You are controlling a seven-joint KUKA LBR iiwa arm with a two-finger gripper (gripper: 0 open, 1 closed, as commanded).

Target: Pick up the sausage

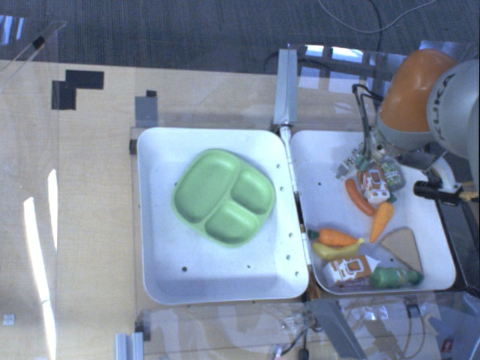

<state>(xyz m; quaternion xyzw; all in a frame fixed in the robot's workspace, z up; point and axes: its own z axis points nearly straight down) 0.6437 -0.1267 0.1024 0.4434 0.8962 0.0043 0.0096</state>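
Note:
The sausage [359, 197] is a short red-orange link lying at a slant in the upper middle of the right bin [319, 152]. My gripper [352, 163] hangs just above and slightly left of the sausage's upper end, below the orange-banded wrist [412, 88]. Nothing is visibly held in it. A small red and white carton [374, 186] lies right against the sausage.
An orange carrot [382, 220] lies just right of the sausage. Another carrot [335, 237], a yellow banana [330, 250], a carton [351, 269], a green bottle [394, 277] and a tan wedge [403, 244] crowd the bin's front. The left bin [161, 276] holds a green divided plate [225, 195].

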